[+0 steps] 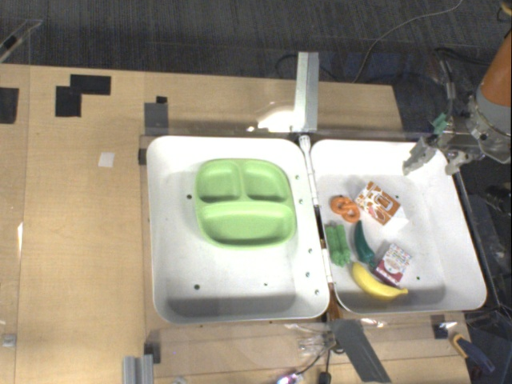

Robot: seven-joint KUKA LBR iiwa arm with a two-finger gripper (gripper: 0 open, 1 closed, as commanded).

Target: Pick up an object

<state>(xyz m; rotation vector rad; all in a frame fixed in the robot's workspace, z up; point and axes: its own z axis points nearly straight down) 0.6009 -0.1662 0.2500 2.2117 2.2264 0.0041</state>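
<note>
gripper (436, 157) jaws spread apart, holding nothing, over right bin (456, 214)

The wooden bench (80, 238) bears two white bins (172, 286) side by side.

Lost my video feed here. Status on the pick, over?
Gripper over right bin's far right corner, holding nothing. Banana, orange pretzel, snack packet untouched in bin. Nothing in the way.
</note>
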